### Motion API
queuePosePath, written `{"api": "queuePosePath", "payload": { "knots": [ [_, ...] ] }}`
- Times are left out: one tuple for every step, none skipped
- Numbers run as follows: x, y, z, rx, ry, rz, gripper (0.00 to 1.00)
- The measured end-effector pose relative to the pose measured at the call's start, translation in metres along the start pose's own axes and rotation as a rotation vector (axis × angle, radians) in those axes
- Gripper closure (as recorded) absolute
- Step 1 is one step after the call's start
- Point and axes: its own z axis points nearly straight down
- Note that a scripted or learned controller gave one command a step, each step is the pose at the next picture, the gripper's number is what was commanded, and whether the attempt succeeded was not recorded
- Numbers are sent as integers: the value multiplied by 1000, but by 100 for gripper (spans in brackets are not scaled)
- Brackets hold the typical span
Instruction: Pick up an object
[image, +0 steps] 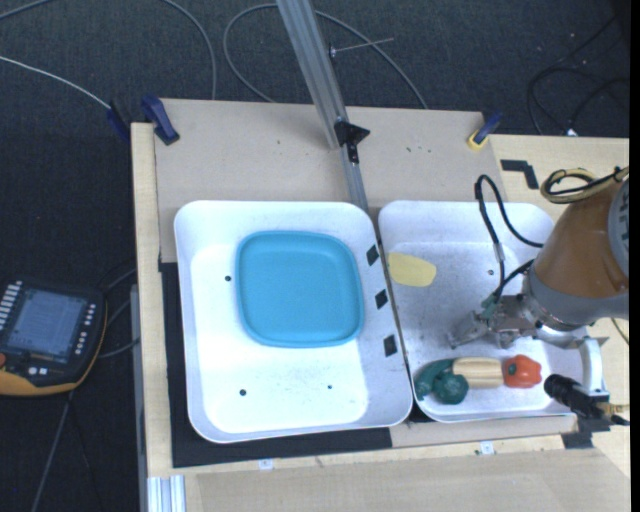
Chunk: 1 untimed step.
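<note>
The right white bin (450, 225) holds a flat yellow piece (411, 269) near its left wall. Along its front wall lie a dark green object (441, 383), a beige cylinder (479, 373) and a small red object (521, 371), close together in a row. My gripper (478, 326) hangs low over the middle of this bin, just above and behind the beige cylinder. The grey wrist and the orange band (590, 250) hide the bin's right side. Nothing is visibly held.
The left white bin (200, 300) carries a square blue plate (299, 288). A metal pole (325, 75) slants over the divide between the bins. A black cable (492, 215) loops above the right bin. A handheld pendant (45, 330) lies off the bench at left.
</note>
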Motion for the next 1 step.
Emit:
{"api": "queuePosePath", "payload": {
  "knots": [
    [0, 1, -12, -4, 0, 0, 100]
  ]
}}
